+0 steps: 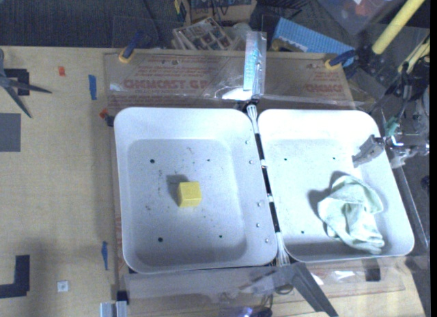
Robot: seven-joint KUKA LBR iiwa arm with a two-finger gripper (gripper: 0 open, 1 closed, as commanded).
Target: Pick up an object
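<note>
While the gripper (369, 150) hangs at the right bin's (321, 128) two o'clock rim, whether it is parted or closed I cannot tell; crumpled cloth (351, 214) lies at five o'clock — a yellow block (190, 194) sits mid-left bin (136, 138); both ungrasped, presumably awaiting approach.

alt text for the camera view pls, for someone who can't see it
Seen from above, two shallow white bins sit side by side on a bench: the left bin holds a small yellow block, and the right bin holds a crumpled pale cloth. The gripper hangs over the right bin's far right edge, apart from the cloth.
</note>
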